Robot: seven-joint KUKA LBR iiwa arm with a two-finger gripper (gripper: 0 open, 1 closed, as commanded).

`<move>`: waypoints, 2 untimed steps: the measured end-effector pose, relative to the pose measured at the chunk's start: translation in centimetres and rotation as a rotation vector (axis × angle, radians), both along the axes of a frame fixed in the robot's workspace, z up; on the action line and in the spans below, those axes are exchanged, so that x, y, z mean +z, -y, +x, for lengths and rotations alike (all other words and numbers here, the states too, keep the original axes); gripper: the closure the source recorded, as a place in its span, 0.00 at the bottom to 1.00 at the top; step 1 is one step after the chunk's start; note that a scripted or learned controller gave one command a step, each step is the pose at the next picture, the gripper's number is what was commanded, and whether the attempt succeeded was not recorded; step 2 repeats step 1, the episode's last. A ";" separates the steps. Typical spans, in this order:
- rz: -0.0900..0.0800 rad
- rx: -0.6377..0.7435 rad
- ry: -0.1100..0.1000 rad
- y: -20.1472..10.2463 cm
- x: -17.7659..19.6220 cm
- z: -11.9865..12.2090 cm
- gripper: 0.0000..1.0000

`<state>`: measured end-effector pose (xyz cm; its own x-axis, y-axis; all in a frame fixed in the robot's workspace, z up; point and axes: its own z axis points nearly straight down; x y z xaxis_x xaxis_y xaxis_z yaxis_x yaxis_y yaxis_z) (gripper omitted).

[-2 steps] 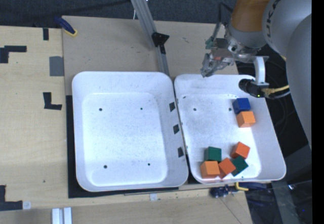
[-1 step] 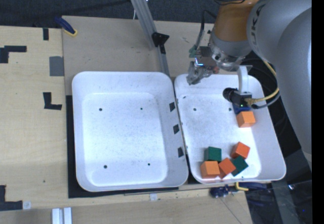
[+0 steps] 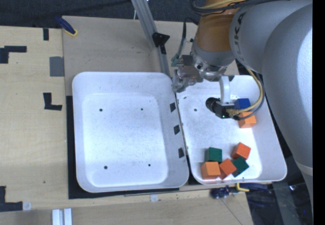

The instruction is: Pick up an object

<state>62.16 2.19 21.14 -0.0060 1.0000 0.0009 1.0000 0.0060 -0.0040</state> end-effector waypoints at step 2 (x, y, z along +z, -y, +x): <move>0.000 0.001 0.000 -5.3 -0.3 -1.9 1.00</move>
